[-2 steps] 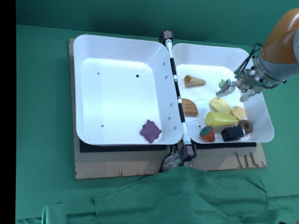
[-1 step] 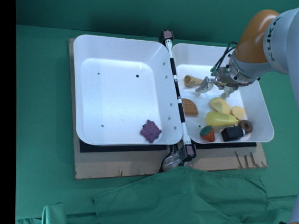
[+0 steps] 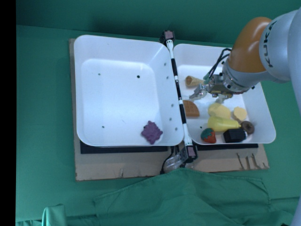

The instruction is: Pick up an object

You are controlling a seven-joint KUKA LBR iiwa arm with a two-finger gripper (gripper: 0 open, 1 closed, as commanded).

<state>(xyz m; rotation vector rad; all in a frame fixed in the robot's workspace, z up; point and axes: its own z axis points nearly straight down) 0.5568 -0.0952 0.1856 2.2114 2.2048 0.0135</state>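
My gripper (image 3: 207, 95) hangs low over the middle of the right bin (image 3: 264, 132), its metal fingers spread with nothing between them. Just left of it lie a tan cone-shaped piece (image 3: 192, 81) and an orange waffle-like wedge (image 3: 191, 108). Below the gripper sit yellow pieces (image 3: 219, 110), a long yellow piece (image 3: 223, 123) and a small yellow piece (image 3: 240, 113). Along the bin's front are a red and green strawberry (image 3: 209, 135), a black block (image 3: 233, 135) and a brown ring (image 3: 247, 126). A purple toy (image 3: 151, 132) lies in the left bin (image 3: 94, 55).
The two bins meet at a black and white divider bar (image 3: 178, 93) with clamps at both ends. Both stand on a cardboard sheet (image 3: 117, 171) over green cloth. A folded green cloth (image 3: 188, 197) lies at the front. The arm's orange band (image 3: 249, 44) rises over the right bin's back.
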